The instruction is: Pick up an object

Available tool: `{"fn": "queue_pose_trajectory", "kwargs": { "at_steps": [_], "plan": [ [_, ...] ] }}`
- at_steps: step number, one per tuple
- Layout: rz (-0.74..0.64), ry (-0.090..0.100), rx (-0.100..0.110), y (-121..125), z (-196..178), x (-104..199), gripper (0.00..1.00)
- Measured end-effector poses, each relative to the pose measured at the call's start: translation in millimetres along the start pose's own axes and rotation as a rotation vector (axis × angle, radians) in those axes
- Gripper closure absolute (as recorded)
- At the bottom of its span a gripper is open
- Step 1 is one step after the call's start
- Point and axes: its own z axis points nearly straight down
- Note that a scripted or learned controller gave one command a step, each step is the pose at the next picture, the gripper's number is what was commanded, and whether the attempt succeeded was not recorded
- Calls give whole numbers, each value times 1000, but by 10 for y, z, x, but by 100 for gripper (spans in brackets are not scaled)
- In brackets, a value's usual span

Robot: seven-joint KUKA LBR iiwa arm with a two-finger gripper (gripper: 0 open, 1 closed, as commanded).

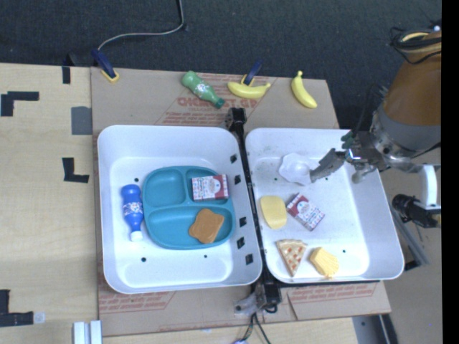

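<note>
Nearest you, at the bottom of the camera view, cables and a clip (259,301) sit where the two bins meet on the brown cardboard sheet (143,106), which covers a pale wooden bench (43,213); dark carpet (251,13) fills the far side, crossed by one thin white cable (154,29).

You have two white bins. Your left bin (115,264) holds four things: one teal divided tray (166,213), one red-and-white carton (209,188) and one slice of toast (206,226) lying on the tray, and one blue bottle (132,211) just beside its left edge.

Your right bin (373,256) holds five things: one white crumpled object (293,168), one pale yellow round piece (272,211), one red packet (305,211), one pizza slice (291,256) and one yellow cheese wedge (324,261).

Beyond the bins on the cardboard you can count two bananas (248,89) (303,92) and one green bottle (202,89).

Your gripper (320,169) reaches in from the right, low over the far part of the right bin, its tip just beside the white crumpled object. You cannot tell from here how the jaws stand, nor whether anything is between them
</note>
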Motion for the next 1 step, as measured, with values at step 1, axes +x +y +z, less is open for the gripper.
{"fn": "queue_pose_trajectory", "kwargs": {
  "at_steps": [1],
  "plan": [
    [0, 1, 2, 188, 846, 16, 0]
  ]
}}
